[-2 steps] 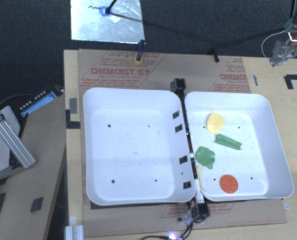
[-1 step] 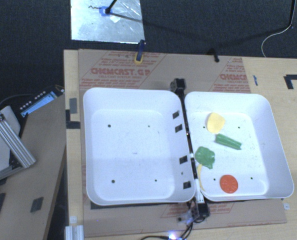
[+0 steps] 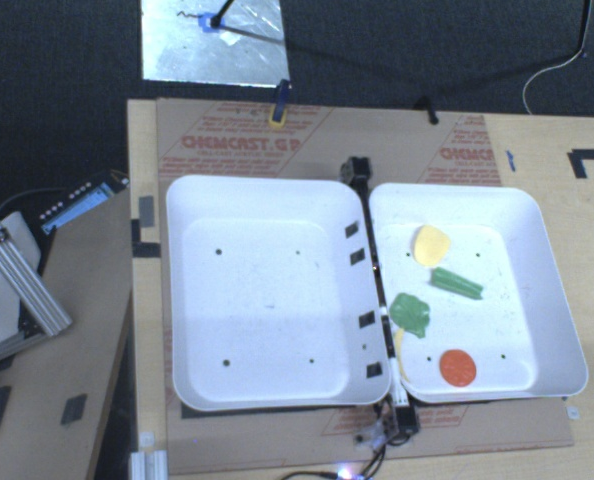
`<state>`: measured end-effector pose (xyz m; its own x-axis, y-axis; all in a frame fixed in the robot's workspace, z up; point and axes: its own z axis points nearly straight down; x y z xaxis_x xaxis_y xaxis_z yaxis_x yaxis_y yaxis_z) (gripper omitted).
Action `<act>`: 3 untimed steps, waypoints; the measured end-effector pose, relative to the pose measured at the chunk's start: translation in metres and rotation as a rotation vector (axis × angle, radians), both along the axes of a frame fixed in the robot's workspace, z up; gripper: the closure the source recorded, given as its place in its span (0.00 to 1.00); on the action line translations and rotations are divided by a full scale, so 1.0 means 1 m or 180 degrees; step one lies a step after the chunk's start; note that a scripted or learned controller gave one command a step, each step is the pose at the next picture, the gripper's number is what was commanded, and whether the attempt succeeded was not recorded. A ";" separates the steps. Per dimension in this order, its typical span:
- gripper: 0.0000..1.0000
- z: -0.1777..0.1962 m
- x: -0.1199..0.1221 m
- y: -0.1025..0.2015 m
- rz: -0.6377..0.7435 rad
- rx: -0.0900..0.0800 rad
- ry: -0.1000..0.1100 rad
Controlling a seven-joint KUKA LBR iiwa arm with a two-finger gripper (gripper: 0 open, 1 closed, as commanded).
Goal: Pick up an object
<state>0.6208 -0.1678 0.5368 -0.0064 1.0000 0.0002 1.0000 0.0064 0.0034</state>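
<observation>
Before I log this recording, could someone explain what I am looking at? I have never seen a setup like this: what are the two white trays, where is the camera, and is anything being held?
This is one picture from a fixed camera above a workbench, looking down at a slant. On the bench lies a brown cardboard sheet, and on it two shallow white plastic bins side by side, joined along the middle. The left bin shows just its bare floor. The right bin holds the small items a robot arm is meant to pick from: a pale yellow rounded piece, a green stick-shaped piece, a green lumpy piece near the dividing edge, and an orange-red disc nearest the front. All four lie loose on the bin floor, apart from one another; none is lifted or held. Beyond the bench, a shiny metal plate lies on the dark carpet.
</observation>
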 end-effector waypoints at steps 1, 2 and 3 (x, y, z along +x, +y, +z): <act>1.00 -0.001 -0.056 0.030 0.0001 0.0002 0.0002; 1.00 0.000 -0.116 0.054 -0.0002 0.0000 -0.0004; 1.00 -0.002 -0.067 0.061 0.0000 -0.0007 -0.0002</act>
<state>0.5542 -0.1072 0.5349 -0.0064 1.0000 -0.0018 1.0000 0.0064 0.0039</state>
